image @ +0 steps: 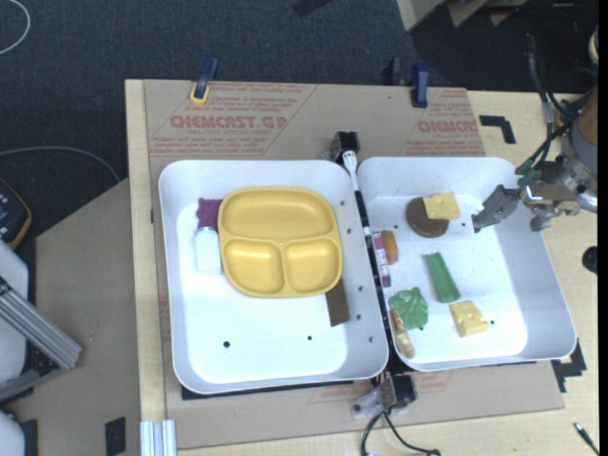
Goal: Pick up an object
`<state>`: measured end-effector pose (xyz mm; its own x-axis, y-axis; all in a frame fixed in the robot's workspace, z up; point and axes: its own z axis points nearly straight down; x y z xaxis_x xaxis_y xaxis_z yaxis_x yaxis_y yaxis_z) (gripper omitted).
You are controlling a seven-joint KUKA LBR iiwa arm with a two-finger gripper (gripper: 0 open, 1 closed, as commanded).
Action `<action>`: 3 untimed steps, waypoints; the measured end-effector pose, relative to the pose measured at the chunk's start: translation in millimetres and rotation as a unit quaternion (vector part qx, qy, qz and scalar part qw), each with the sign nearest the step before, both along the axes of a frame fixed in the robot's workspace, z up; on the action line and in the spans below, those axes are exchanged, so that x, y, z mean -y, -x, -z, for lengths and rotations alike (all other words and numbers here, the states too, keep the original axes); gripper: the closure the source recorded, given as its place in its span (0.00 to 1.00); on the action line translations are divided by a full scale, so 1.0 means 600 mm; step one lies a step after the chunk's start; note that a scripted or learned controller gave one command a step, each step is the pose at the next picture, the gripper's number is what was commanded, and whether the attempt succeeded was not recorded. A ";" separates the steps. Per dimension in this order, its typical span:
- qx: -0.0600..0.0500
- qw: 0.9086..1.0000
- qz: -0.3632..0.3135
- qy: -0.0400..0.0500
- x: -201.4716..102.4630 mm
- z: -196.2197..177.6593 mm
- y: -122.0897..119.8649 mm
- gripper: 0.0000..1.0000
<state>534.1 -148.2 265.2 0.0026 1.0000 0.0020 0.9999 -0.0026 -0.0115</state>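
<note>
I'm seeing open floor lying along the right bin's [556,302] right side; the yellow divided plate [280,240] is crowding the left bin [180,283].

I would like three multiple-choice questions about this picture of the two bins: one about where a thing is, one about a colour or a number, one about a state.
1. Where does the yellow divided plate lie?
A. in the left bin
B. in the right bin
C. on the cardboard outside the bins

2. What colour is the long bar in the right bin?
A. red
B. green
C. blue

3. How does the gripper stand to the objects?
A. it lifts the plate
B. it presses on the bar
C. it is over the right bin's upper right part, with nothing seen between its fingers

Answers:
1 A, the plate fills much of the left bin.
2 B, the bar is plainly green.
3 C, white bin floor shows around the fingertips, right of the brown disc.
</note>
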 end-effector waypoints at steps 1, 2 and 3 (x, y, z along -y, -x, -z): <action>0.006 1.000 -0.001 0.001 0.000 -0.010 -0.003 0.00; 0.002 1.000 -0.001 0.000 0.005 0.095 -0.007 0.00; 0.002 1.000 -0.001 -0.001 -0.006 0.176 0.008 0.00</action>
<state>529.6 -144.7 159.6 0.0004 1.0000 0.0032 1.0000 -0.0003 -0.0077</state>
